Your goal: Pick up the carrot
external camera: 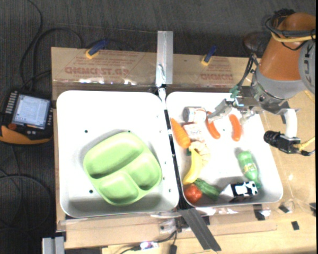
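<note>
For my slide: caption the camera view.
Gripper hovers over the right bin; carrot lies by the divider.

Even overhead light, white bins (116, 102) bright, slight softness overall.

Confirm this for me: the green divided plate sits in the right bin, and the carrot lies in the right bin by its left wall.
One error: the green divided plate sits in the left bin, not the right, as the camera view shows. The carrot does lie in the right bin by its left wall.
</note>
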### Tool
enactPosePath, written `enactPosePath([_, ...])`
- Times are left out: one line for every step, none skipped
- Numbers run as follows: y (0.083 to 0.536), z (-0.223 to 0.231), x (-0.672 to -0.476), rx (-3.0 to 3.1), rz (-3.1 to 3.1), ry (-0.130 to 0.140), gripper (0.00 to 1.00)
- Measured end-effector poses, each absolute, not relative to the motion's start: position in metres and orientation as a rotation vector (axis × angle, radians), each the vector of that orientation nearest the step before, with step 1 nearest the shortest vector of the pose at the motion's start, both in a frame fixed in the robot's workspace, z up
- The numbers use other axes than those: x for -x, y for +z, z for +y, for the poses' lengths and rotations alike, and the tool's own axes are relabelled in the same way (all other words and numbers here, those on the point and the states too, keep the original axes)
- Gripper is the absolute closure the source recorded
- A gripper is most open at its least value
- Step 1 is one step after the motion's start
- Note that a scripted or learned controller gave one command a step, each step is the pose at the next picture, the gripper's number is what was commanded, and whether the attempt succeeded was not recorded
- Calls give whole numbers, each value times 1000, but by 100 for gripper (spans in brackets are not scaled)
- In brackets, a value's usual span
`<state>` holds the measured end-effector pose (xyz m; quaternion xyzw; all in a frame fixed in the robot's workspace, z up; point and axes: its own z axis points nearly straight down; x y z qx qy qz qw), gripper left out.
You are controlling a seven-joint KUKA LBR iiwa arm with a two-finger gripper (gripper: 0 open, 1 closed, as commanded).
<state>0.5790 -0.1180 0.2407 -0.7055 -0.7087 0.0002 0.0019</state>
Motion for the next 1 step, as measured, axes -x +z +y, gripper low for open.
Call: enactPosePath([183,-63,-549,2038,-2386,2,0])
